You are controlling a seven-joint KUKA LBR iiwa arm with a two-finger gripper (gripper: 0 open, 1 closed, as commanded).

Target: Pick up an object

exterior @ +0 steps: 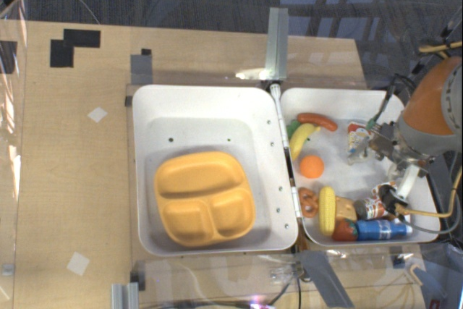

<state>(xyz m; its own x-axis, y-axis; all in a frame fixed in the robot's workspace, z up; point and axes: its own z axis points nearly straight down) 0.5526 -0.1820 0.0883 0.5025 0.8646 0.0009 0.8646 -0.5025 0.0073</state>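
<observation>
just one orange [312, 166], one tray [205, 196]

A yellow divided tray [205, 196] lies in the left bin [145, 155] on the wooden bench [65, 177].

One fixed cam, mounted above the bench [72, 155], looks down at a slant; far bench edge and dark floor sit at the top of frame. Wide enough to take in both white bins whole, left bin [206, 105] near centre, right bin [333, 99] toward the right side w/ the arm [434, 108] entering there
</observation>
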